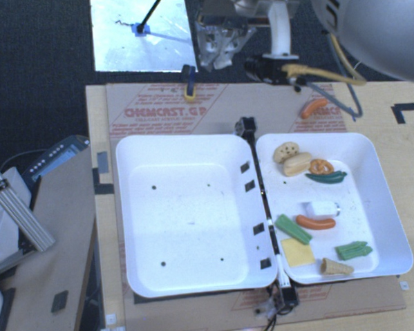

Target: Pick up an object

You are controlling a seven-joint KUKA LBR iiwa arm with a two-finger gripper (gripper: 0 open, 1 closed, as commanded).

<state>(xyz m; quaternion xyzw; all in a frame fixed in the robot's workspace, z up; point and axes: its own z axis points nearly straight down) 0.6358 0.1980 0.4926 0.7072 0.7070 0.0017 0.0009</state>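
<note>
Hovering beyond the far edge of the bench, the gripper [218, 46] is well apart from both bins; you cannot tell its finger state. Your candidates lie in the right bin [384, 180]: a sausage [315, 223] touching a white block [322, 208] mid-bin, a cheese slice [297, 252] near the front edge. Risk: crowded items could cause a double grab or a glancing miss.

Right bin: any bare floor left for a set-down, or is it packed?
The right bin has bare floor along its right wall, beside the green pepper and white block. A smaller patch lies on the divider side, between the bun and green strip. The bottom row, yellow cheese square to cone, is crowded.
</note>
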